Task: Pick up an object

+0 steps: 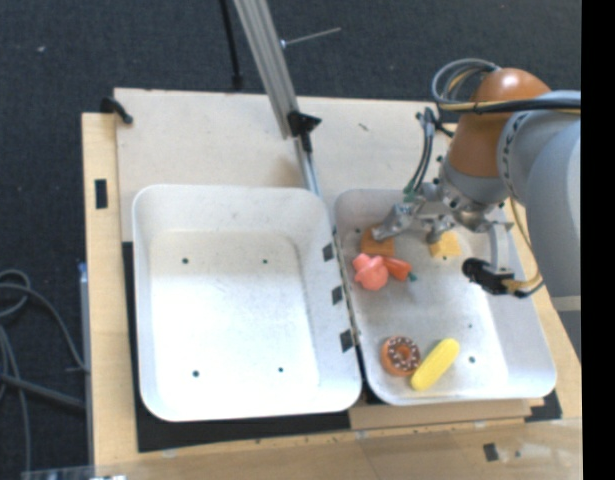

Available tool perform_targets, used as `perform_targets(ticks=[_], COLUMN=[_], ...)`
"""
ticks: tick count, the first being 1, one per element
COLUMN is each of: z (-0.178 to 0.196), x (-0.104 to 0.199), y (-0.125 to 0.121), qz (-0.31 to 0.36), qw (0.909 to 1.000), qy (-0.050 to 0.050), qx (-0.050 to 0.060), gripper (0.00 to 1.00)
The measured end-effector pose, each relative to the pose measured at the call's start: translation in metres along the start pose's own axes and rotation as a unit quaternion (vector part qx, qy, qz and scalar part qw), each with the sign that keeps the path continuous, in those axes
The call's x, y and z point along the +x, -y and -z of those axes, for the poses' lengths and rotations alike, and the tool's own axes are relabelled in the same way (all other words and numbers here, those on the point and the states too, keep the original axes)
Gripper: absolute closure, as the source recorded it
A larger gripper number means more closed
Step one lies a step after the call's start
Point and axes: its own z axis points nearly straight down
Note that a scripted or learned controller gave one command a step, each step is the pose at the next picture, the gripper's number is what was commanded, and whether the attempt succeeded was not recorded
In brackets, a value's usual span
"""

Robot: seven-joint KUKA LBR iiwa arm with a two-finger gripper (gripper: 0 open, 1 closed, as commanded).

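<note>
Yellow and long, the corn cob (434, 363) lies in the near part of the right bin (517, 363), its long axis running from near-left to far-right, touching the donut (399, 354) on its left. Farther off sit a pink toy (370, 271), an orange piece (382, 243) and a small yellow block (446, 245). The gripper (405, 218) hangs above the far end of the same bin; whether it is apart or together I cannot tell

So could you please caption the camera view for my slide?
Arm's hand low in the right bin, near pink toy, doughnut, corn.
</note>
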Motion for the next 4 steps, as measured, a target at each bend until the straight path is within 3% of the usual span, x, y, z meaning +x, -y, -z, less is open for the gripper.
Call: perform_targets(ticks=[1, 3, 4], z=[0.015, 0.117, 0.134], x=[-0.001, 0.002, 0.000], y=[-0.002, 0.005, 0.004], qz=[-0.001, 0.004, 0.004], qw=[1.0000, 1.0000, 1.0000], qy=[0.001, 0.000, 0.000], qx=[-0.003, 0.000, 0.002], gripper=[1.00, 1.00, 1.00])
